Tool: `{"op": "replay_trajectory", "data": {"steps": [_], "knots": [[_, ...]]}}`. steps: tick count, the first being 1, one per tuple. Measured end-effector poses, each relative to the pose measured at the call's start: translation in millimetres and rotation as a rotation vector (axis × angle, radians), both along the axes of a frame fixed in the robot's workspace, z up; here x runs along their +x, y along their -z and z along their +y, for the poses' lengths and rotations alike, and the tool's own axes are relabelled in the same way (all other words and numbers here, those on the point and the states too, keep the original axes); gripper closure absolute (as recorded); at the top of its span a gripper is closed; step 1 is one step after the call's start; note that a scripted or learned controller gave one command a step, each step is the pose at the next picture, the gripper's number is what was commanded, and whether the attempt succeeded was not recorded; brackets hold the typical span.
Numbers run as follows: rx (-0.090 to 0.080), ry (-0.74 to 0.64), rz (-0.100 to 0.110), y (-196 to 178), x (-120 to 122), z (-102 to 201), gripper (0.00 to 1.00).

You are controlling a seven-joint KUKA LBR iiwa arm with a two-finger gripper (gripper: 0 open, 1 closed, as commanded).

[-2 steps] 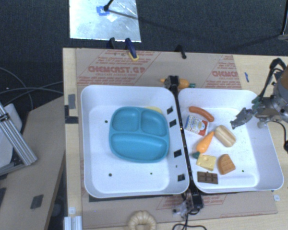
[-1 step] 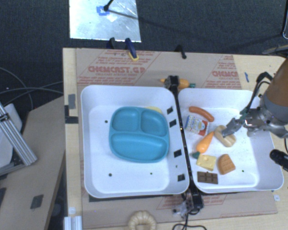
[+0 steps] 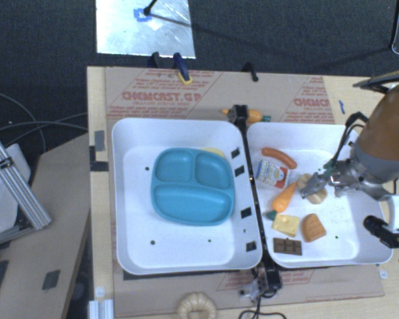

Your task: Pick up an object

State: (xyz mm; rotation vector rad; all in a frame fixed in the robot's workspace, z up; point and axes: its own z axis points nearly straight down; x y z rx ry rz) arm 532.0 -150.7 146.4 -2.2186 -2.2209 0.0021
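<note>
Gripper (image 3: 312, 190) sits low in the right bin (image 3: 346, 254), over a pale roundish item (image 3: 317, 193) that's mostly hidden under it. Can't tell if the fingers are apart or together, and nothing visibly clamped.

Nearest clear candidate: carrot (image 3: 285, 197), just beside the gripper at 9 o'clock, long axis running 1-to-7 o'clock. Bread-like piece (image 3: 313, 227) at 6 o'clock, cheese wedge (image 3: 286, 224) at 7–8, sausage (image 3: 279, 157) at 10–11.

My read: the pale item is the target, straight below, so little lateral offset needed.
</note>
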Motion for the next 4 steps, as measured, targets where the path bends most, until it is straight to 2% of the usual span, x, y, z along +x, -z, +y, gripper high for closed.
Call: {"op": "replay_trajectory", "data": {"steps": [1, 2, 3, 4], "knots": [[0.0, -0.001, -0.002, 60, -2, 5, 0.0], [0.0, 0.001, -0.003, 62, -1, 5, 0.0], [-0.001, 0.0, -0.006, 51, 0, 5, 1.0], [-0.002, -0.003, -0.008, 6, 7, 1, 1.0]]}}
